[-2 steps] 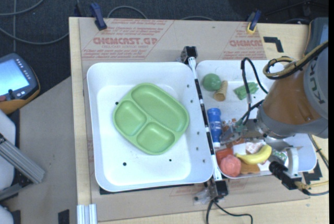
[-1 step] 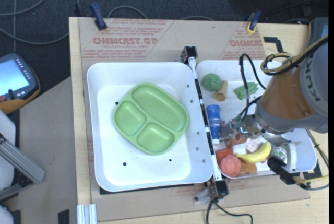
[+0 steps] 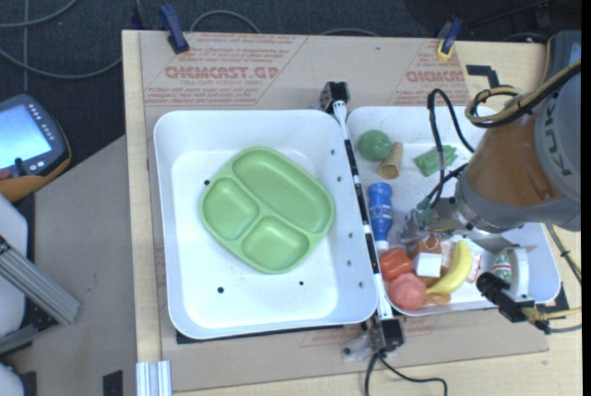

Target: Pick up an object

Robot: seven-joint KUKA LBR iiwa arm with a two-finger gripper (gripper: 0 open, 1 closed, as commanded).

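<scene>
A yellow banana point(image 3: 452, 271) lies curved in the right bin point(image 3: 545, 279), near that bin's front edge, with a small white block point(image 3: 428, 265) touching its left side and two red-orange rounded pieces point(image 3: 403, 279) just left of that. Farther back in the bin stand a blue bottle-like object point(image 3: 379, 209), a green ball point(image 3: 374, 145), a tan cone point(image 3: 391, 161) and a green scrap point(image 3: 432, 161). The end effector point(image 3: 427, 221) hangs just behind the banana, among the clutter; whether it is parted or closed cannot be told. Left of the banana's bin, the left bin point(image 3: 175, 200) holds a green divided tray point(image 3: 268, 209) with bare white floor around it. Both bins sit on the desk point(image 3: 231, 71).
</scene>
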